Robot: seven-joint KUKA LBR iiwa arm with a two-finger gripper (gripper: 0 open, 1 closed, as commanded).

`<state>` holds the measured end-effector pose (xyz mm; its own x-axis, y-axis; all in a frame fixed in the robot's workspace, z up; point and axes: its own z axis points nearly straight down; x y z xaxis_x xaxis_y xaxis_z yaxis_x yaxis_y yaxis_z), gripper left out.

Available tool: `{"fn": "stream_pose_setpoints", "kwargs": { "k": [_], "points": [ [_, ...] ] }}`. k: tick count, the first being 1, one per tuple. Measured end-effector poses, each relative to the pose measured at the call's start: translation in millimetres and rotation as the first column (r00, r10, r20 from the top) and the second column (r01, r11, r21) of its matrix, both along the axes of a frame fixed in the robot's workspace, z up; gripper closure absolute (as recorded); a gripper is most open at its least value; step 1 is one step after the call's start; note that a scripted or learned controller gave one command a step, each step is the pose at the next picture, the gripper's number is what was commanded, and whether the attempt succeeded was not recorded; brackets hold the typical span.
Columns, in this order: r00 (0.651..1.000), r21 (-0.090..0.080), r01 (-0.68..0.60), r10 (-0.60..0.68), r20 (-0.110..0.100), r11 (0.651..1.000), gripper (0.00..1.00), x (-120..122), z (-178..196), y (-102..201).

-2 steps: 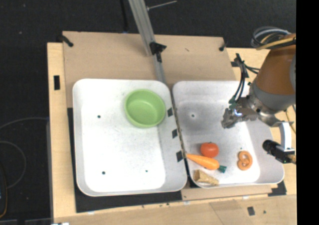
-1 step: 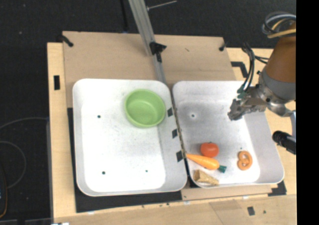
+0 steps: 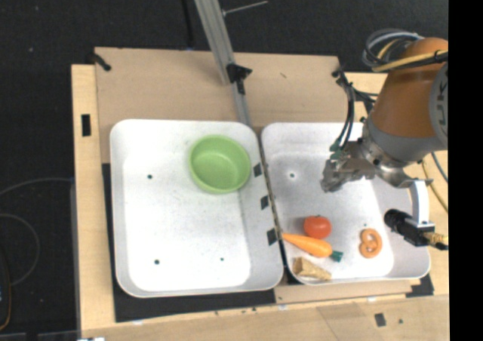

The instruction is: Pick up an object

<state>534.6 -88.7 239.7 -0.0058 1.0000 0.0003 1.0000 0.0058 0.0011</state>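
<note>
My gripper (image 3: pixel 334 179) hangs over the middle of the right bin (image 3: pixel 302 152), above and a little right of a red tomato (image 3: pixel 318 226). Nothing shows between its dark fingers. An orange carrot (image 3: pixel 307 244) lies along the bin's front left, with a tan bread piece (image 3: pixel 311 269) just in front of it. A small orange pretzel (image 3: pixel 370 243) rests toward the front right. In the left bin (image 3: pixel 143 256) a green bowl (image 3: pixel 219 164) sits near the back right corner.
A grey metal post (image 3: pixel 215 30) slants up from the divider between the bins. A black fitting (image 3: pixel 406 228) with cables lies at the right bin's right edge. The arm's orange band (image 3: pixel 407 98) looms over the back right corner.
</note>
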Motion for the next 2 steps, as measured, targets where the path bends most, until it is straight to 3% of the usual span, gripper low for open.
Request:
{"fn": "stream_pose_setpoints", "kwargs": {
  "k": [2],
  "points": [
    [1.0,0.002,-0.004,0.004,0.003,1.0,1.0,-6,18,114]
  ]
}}
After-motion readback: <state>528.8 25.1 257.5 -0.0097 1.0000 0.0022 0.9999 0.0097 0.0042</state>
